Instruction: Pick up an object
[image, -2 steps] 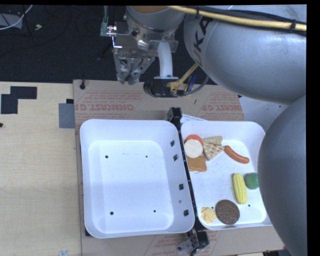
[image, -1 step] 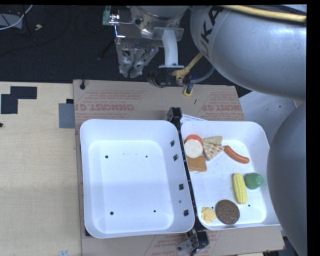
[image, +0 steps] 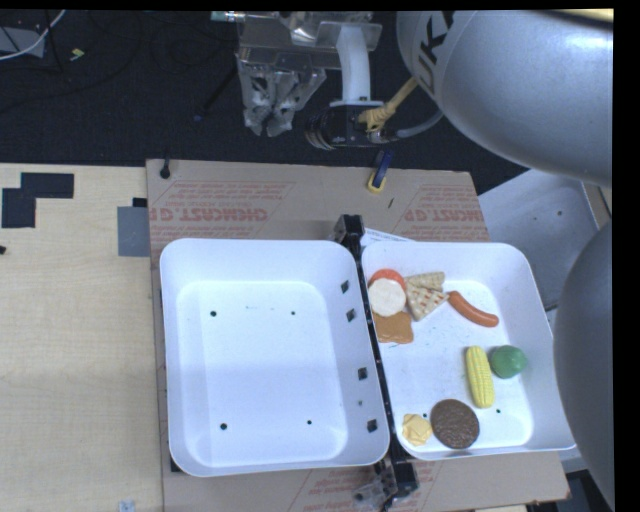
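The pick has not begun: the gripper (image: 277, 100) hangs high at the top of the camera view, beyond the far edge of the worktop (image: 70, 330) and well apart from both bins. Nothing sits between its fingers, though in that dark corner I cannot tell whether they are spread or closed.

All the candidates lie in the right bin (image: 520, 262). Along its far side are a round white-and-red slice (image: 387, 294), a brown toast-like piece (image: 394, 327) touching it, two wedge sandwiches (image: 425, 293) and a sausage (image: 472, 309). Nearer the middle a corn cob (image: 479, 376) lies just beside a green ball-like item (image: 508, 361). At the near edge a dark brown cookie (image: 455, 423) touches a small yellowish piece (image: 417, 430). The left bin (image: 180, 330) holds none of these.

The next move, I judge, calls for swinging the gripper across over the right bin, choosing one item and descending on it. The sausage stands a little apart from its neighbours, so it looks an easier target than the crowded cluster by the divider.

The arm's broad grey body (image: 520, 70) fills the upper right, its wrist reaching leftward.
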